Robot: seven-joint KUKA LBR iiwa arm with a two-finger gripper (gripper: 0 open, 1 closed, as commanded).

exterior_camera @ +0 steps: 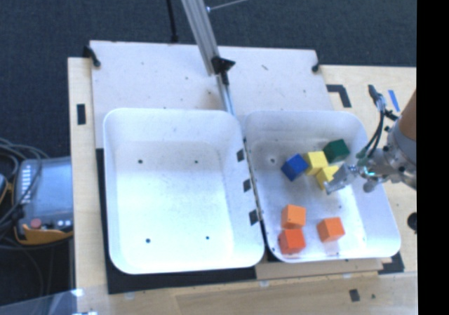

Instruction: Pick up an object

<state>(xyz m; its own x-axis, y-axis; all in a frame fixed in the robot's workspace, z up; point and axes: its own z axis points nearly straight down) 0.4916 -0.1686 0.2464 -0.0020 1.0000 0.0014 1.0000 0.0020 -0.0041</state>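
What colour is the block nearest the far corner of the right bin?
Dark green, seen in the camera view.

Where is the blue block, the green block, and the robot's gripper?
blue block (295, 166), camera view, middle of its top face.
green block (337, 149), camera view, middle of its top face.
gripper (338, 182), camera view, between its fingertips, over the right bin beside the yellow blocks.

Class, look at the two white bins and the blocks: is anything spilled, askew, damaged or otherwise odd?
Nothing stands out. All the blocks lie inside the right bin: a blue block, green block and two yellow blocks clustered by the claw, and three orange blocks nearer the front. Their loose tilt looks ordinary.
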